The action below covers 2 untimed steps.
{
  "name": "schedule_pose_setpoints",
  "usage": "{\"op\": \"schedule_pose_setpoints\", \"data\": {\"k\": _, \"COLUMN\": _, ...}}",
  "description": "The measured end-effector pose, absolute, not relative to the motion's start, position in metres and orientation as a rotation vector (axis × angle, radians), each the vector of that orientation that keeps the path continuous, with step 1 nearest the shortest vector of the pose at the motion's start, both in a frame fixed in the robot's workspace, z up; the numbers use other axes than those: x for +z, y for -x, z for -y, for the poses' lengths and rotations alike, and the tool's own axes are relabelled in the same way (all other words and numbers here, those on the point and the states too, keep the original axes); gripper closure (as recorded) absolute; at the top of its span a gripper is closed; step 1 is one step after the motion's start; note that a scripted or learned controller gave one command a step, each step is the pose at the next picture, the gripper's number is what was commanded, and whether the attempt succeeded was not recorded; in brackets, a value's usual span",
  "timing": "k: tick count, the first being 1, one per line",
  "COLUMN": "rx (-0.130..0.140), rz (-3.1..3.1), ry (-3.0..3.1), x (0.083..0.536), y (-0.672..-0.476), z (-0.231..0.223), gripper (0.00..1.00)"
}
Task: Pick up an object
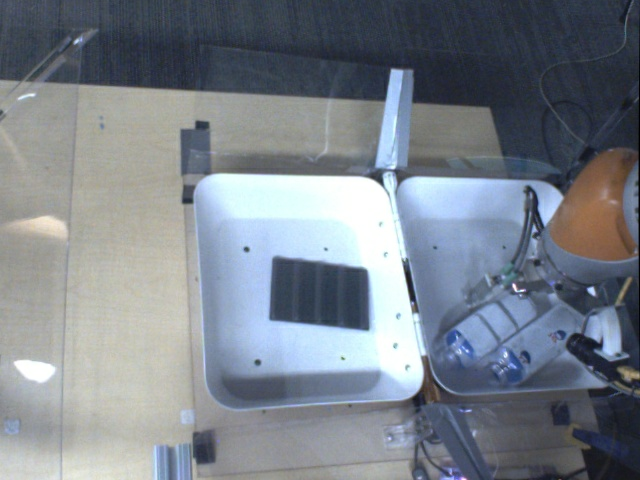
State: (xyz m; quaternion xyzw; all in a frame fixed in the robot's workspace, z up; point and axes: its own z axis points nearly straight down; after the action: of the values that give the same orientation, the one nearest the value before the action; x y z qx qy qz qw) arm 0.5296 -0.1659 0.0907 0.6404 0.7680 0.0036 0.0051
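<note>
Currently the gripper [503, 298] is lowered into the right bin [450, 218], above two clear bottles with blue caps [480, 353] lying near its front wall. Finger opening cannot be determined. A dark ridged pad [320, 293] is seen in the left bin [230, 228].

arm [598, 218] comes in from the right edge, orange band sits high at the right with the grey wrist section just under it. wrist pitched down and toward the lower left. cables loop off the wrist on its left side. gripper [480, 353] is low, at the lower-left end of the arm, seen through a translucent housing with two blue spots at the tip. jaws state not readable from this angle.
</note>
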Motion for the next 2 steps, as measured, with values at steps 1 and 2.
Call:
{"op": "schedule_pose_setpoints", "data": {"k": 1, "rx": 0.010, "rz": -2.465, "ry": -1.933, "x": 0.088, "y": -0.597, "z": 0.158, "gripper": 0.00}}
{"op": "schedule_pose_setpoints", "data": {"k": 2, "rx": 0.023, "rz": -2.581, "ry": -1.734, "x": 0.093, "y": -0.526, "z": 0.194, "gripper": 0.00}}
